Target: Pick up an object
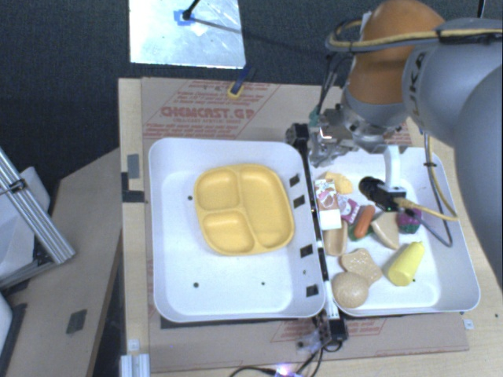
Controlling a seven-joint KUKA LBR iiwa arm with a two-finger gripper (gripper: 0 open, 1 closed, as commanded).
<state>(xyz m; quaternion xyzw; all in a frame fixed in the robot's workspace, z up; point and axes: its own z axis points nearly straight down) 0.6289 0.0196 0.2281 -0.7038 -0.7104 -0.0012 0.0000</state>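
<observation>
In the right bin (452,269), nearest the camera, a round tan bun (350,290) sits in the near corner by the wall shared with the other bin. It touches a flat tan slice (361,263) just behind it. To the view's right of these, a yellow cone-shaped piece (405,263) lies on its side.

Further in, a beige wedge (385,231) lies next to a small purple piece with a green top (409,221). An orange carrot-like stick (363,221) lies close beside the wedge, on its side toward the shared wall. Just beside that is a small pink and red item (348,209). Against the shared wall, a white packet with a red label (326,203) rests on a long tan piece (335,240). A pale yellow chip (339,182) lies just beyond the packet.

The left bin (173,273) holds 1 thing, a yellow tray with 3 compartments (242,209), lying flat near its middle.

The jaws hang over the far corner of the right bin, close to the shared wall and just beyond the chip. Whether they are spread or pressed together cannot be told from this view. The grey arm (448,77) reaches in above them from the view's right.

Both bins rest on a cardboard sheet with red print (208,110) that covers the surface. Beyond it, a shiny foil sheet (187,22) lies on the dark floor.
</observation>
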